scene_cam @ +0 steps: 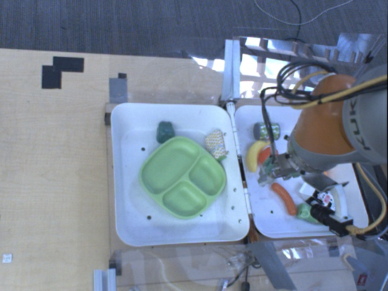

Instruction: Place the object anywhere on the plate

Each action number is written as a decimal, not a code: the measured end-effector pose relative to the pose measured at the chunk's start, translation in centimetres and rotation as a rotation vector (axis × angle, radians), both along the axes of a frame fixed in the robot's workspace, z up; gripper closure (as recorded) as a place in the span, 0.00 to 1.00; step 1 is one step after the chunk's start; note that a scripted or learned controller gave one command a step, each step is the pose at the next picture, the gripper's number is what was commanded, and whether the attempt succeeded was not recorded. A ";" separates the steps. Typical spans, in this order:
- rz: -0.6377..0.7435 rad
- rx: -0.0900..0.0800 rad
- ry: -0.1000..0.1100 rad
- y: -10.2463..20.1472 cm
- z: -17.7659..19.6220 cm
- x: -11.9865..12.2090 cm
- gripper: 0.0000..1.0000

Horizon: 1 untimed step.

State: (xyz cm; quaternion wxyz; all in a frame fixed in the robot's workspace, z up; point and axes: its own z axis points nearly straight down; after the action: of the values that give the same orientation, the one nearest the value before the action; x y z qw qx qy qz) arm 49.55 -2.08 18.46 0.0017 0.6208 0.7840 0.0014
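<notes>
A light green divided plate lies in the left bin. My gripper hangs low over the right bin, near its left side. Just above it lie a yellow banana and a small red item. An orange-red sausage lies just below and to the right of it. I cannot tell whether anything sits in the gripper.
A dark green lump and a speckled cream piece sit by the plate's upper edge. The right bin also holds a green can, a green item and a white-and-black item. The grey and orange arm covers the bin's right part.
</notes>
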 end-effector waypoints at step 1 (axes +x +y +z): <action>0.066 -0.001 0.000 3.0 5.6 5.4 1.00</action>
State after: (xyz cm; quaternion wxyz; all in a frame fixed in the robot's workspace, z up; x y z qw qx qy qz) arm 54.92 0.89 24.10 0.0019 0.5944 0.8042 0.0013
